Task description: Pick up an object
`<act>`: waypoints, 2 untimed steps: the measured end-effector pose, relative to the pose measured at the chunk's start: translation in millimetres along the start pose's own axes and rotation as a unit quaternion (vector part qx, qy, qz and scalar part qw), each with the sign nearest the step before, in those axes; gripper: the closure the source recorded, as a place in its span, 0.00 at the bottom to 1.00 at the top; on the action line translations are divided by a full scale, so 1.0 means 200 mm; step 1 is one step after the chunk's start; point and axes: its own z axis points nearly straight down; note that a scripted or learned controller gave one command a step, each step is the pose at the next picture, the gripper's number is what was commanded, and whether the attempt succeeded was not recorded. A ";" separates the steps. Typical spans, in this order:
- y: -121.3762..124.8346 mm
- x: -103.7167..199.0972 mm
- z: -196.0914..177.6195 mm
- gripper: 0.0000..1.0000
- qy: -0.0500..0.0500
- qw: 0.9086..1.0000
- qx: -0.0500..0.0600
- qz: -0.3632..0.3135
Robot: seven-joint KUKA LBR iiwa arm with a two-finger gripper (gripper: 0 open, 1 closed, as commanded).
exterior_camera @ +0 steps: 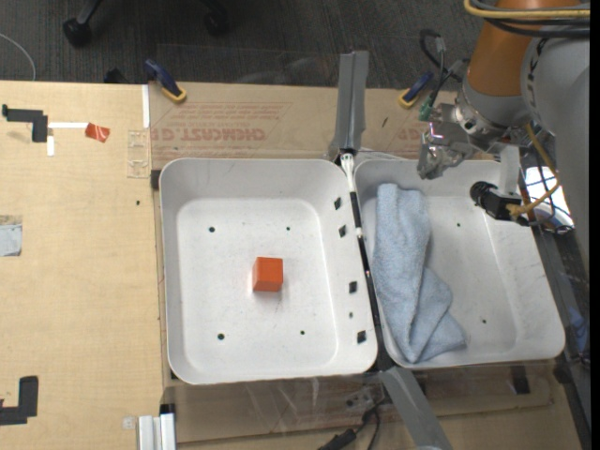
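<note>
An orange-red cube (268, 275) lies near the middle of the left bin (187, 251). A light blue towel (412, 270) is crumpled along the left side of the right bin (506, 289). My gripper (433, 162) hangs at the back edge of the right bin, just above the towel's top end and far to the right of the cube. I see nothing held in it.
A grey divider post (352, 101) stands between the bins at the back. Black cable and yellow wires (516, 204) hang off the arm over the right bin's back right. Brown cardboard (244, 120) lies behind the bins, a wooden board (66, 270) to the left.
</note>
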 end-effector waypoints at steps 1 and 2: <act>0.01 -0.10 0.38 1.00 0.000 0.996 0.000 -0.089; 0.01 -0.10 -0.03 1.00 0.000 1.000 -0.001 -0.031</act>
